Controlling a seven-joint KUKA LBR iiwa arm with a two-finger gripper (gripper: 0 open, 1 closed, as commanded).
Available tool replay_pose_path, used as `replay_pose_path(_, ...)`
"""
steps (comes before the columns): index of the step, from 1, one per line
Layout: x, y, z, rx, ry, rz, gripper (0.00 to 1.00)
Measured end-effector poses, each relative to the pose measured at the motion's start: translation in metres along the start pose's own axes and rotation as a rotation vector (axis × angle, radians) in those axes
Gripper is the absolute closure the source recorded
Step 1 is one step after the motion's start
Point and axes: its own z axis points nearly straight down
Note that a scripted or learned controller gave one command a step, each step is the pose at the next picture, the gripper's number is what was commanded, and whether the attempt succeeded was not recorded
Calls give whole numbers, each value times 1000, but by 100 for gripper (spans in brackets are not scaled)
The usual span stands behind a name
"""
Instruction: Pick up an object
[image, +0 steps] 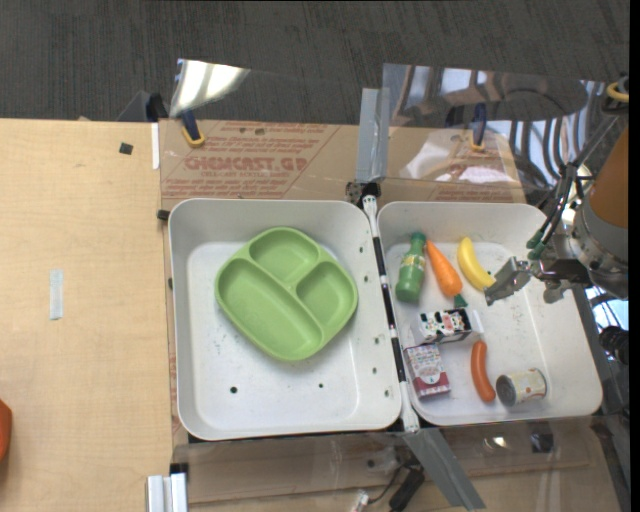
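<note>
Here your gripper (527, 278) hangs over the right bin (575, 330) near its right wall, fingers spread and holding nothing, just right of the banana (472, 262). Bare floor lies under it, between the banana and the can (522, 386) by the front rim. The carrot (445, 268), bottle (410, 270), sausage (483, 371) and cartons crowd the left side; a green plate (287, 292) takes most of the left bin (200, 390).
</note>
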Motion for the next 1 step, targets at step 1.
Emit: replay_pose_path(1,-39,59,147,-28,-7,-231,0)
